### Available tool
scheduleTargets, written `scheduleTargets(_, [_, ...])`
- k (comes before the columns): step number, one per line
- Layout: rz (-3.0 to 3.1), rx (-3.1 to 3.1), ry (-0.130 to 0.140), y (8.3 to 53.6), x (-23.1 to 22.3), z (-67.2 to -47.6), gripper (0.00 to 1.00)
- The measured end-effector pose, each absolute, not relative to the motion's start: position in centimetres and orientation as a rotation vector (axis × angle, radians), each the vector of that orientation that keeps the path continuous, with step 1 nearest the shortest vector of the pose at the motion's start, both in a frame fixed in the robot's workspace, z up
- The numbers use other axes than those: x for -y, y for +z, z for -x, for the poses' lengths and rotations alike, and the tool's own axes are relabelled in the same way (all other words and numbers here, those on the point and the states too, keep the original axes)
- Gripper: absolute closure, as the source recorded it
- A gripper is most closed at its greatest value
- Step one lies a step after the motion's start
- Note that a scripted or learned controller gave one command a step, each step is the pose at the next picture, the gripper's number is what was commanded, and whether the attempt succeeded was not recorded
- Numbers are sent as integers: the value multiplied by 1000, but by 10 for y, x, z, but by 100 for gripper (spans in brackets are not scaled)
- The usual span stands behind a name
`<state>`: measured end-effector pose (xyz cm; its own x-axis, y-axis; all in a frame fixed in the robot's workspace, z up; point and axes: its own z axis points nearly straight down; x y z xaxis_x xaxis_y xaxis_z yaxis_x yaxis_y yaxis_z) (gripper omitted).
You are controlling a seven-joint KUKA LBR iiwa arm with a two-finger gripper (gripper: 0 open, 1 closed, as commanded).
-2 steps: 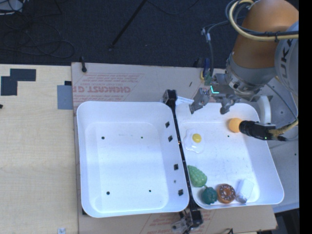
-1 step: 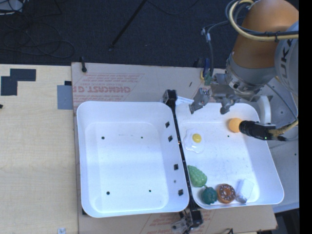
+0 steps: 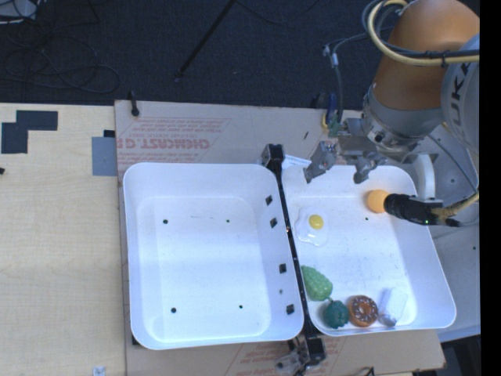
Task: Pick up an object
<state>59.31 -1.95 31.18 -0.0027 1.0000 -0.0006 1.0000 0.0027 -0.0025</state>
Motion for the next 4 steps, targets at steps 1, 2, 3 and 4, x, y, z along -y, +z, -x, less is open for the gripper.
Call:
scheduleTargets(1, [2218,2223,3,312,20,-593,0])
scheduleTargets(2, [2212,2213,18,179,5,-548,0])
scheduleTargets(3, [2234,2212,9,162,127,-571,0])
scheduleTargets(4, [2218,2222,2,87,111,-645,0])
